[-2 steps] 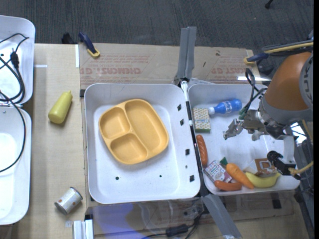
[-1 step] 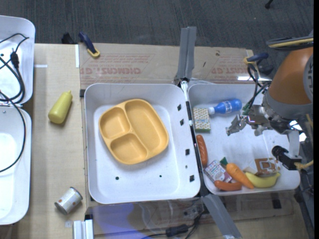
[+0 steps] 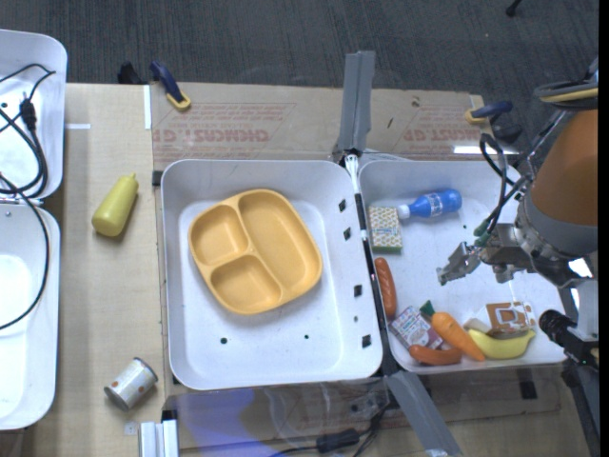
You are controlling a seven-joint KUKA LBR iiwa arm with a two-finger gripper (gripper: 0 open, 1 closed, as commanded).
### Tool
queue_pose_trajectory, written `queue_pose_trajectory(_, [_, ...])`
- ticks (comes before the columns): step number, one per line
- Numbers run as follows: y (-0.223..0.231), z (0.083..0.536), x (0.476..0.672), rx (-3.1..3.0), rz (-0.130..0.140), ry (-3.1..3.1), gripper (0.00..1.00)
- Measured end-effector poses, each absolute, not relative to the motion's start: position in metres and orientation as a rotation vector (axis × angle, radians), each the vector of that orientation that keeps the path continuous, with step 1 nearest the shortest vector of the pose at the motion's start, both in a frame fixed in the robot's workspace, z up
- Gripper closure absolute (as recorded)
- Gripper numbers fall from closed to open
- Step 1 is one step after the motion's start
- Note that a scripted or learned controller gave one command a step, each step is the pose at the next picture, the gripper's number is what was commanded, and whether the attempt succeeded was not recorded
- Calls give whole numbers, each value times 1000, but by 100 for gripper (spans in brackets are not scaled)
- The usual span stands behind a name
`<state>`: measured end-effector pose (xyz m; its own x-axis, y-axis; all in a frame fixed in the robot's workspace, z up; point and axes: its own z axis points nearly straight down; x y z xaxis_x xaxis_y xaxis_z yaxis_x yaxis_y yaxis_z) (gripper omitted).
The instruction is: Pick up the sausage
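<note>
The sausage [image 3: 385, 287], reddish-orange and slender, lies lengthwise against the left wall of the right bin [image 3: 457, 174]. My gripper [image 3: 455, 265] hovers over the middle of that bin, to the right of the sausage and apart from it. Its fingers point left and stand open with nothing between them. The grey arm with its orange band comes in from the right edge.
In the right bin are a blue bottle [image 3: 430, 204], a chequered box [image 3: 384, 228], a small packet [image 3: 411, 327], a carrot [image 3: 455, 334], a banana [image 3: 501, 344] and a red piece [image 3: 435, 355]. The left bin [image 3: 181, 284] holds a yellow divided plate [image 3: 254, 250]. A mustard bottle [image 3: 115, 206] and a can [image 3: 130, 382] lie on the bench.
</note>
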<state>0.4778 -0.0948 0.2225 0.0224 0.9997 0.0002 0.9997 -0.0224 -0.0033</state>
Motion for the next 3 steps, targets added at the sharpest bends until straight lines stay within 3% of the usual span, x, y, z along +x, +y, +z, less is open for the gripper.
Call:
queue_pose_trajectory(1, [-15, 190, 477, -2281, 6, -2157, 0])
queue_pose_trajectory(2, [-108, 160, 477, -2310, 6, -2124, 0])
queue_pose_trajectory(3, [-107, 117, 538, -2250, 4, -2190, 0])
